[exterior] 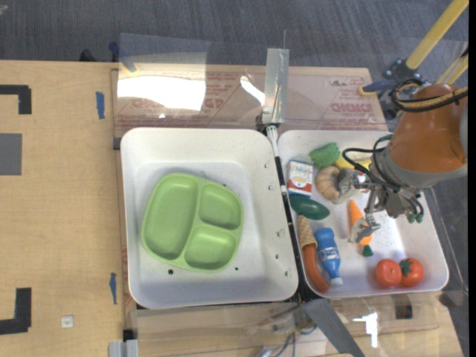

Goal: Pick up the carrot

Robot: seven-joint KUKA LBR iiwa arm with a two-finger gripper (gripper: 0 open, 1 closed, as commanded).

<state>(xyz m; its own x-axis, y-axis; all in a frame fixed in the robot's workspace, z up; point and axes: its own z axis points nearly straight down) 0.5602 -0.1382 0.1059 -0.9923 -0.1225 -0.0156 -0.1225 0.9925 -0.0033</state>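
Here the arm point(428, 136) reaches down into the right bin point(435, 255), fingers point(370, 216) clamped on the carrot point(357, 218).

Gripper point(370, 216) over carrot point(355, 216), right bin point(431, 236), grasp unclear

Green plate point(193, 222) (three compartments), tomato point(387, 272)
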